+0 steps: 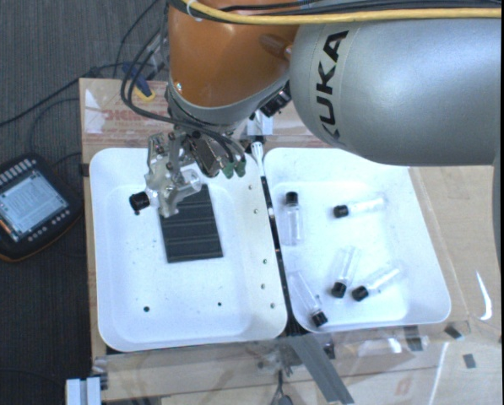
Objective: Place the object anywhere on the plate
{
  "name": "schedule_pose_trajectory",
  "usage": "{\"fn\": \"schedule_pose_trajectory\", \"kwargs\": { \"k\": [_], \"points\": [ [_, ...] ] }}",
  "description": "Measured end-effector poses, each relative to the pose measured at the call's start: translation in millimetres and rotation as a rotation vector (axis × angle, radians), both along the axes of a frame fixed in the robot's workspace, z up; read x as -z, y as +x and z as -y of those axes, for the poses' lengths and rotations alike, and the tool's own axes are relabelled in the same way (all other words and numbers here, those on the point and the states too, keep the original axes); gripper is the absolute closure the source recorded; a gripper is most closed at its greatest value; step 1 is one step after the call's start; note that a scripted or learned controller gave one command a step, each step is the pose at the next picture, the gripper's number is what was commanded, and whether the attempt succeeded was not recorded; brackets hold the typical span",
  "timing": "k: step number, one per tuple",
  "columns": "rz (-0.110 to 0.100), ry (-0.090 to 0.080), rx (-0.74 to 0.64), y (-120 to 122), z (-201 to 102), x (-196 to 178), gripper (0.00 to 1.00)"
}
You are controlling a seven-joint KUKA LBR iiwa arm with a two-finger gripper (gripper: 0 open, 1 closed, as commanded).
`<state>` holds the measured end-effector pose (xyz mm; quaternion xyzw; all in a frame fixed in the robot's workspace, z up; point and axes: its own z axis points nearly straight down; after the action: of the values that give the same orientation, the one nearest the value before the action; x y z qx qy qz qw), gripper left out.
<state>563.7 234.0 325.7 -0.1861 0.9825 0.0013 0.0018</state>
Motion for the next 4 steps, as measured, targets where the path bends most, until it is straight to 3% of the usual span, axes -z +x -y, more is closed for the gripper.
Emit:
{"fn": "schedule_pose_trajectory", "kwargs": {
  "k": [1, 3, 4],
  "points": [
    [-0.004, 0.0, 0.033, 38, 0, 96, 1.0],
    [0.002, 0.008, 0.034, 39, -3, 76, 1.0],
    [-0.001, -0.002, -0.132, -27, 1, 58, 1.0]
  ]
}}
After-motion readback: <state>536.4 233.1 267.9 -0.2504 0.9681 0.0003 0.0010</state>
